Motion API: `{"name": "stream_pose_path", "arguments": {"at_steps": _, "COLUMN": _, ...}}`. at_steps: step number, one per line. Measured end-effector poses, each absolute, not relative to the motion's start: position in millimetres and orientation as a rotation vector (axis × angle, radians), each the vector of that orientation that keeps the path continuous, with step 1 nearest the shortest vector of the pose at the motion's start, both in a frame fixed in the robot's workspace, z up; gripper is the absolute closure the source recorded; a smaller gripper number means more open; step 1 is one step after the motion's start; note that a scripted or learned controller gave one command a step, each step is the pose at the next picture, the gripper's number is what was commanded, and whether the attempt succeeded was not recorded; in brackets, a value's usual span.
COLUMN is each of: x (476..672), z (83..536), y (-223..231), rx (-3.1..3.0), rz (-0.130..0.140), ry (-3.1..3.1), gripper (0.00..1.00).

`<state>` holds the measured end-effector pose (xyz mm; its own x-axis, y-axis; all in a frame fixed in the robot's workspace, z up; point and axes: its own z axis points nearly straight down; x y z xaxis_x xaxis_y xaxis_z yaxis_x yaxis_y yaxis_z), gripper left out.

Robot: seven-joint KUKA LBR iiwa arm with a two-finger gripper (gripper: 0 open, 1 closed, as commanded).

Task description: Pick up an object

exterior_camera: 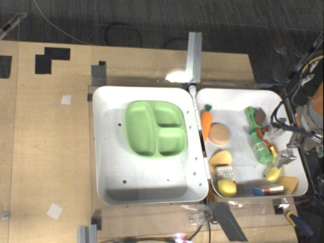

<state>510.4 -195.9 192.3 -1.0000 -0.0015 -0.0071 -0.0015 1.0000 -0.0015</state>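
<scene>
Over the right bin's (238,92) far-right edge, gripper (284,158) sits low, just beside the green bottle (261,148) and touching or nearly touching the small yellow piece (272,174). Can't tell if the pincer is apart or together; metal parts blur into the clutter. Nothing visibly between them, so I'd call it no grasp yet.

Likely target, my guess: yellow piece or the bottle, both right under the tool. Arm (309,116) comes in from the bin's right side, so that corner is the cheap reach.

Clutter relative to the bottle: brown lump (260,116) just behind it, orange bit (260,133) touching it, tan block (289,184) and a marker (268,190) in front. Further left of it: carrot (206,123), tan round disc (219,134), lemon-like fruit (227,187), a yellow piece (221,158) and small jar (224,172).

Risk: tight packing near the bin wall, easy to nudge neighbours or close on two things.

Green divided tray (154,128) lies in the left bin (109,151), well apart, irrelevant.
</scene>
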Motion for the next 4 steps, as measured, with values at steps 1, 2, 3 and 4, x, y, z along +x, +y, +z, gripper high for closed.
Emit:
{"name": "stream_pose_path", "arguments": {"at_steps": 1, "x": 514.7, "z": 90, "y": -205, "rx": 0.204, "rz": -0.005, "ry": 3.118, "gripper": 0.0}}
{"name": "stream_pose_path", "arguments": {"at_steps": 2, "x": 509.6, "z": 90, "y": -205, "rx": 0.152, "rz": -0.005, "ry": 3.121, "gripper": 0.0}}
{"name": "stream_pose_path", "arguments": {"at_steps": 3, "x": 493.1, "z": 90, "y": -205, "rx": 0.249, "rz": -0.006, "ry": 3.113, "gripper": 0.0}}
{"name": "stream_pose_path", "arguments": {"at_steps": 4, "x": 493.1, "z": 90, "y": -205, "rx": 0.205, "rz": -0.006, "ry": 3.117, "gripper": 0.0}}
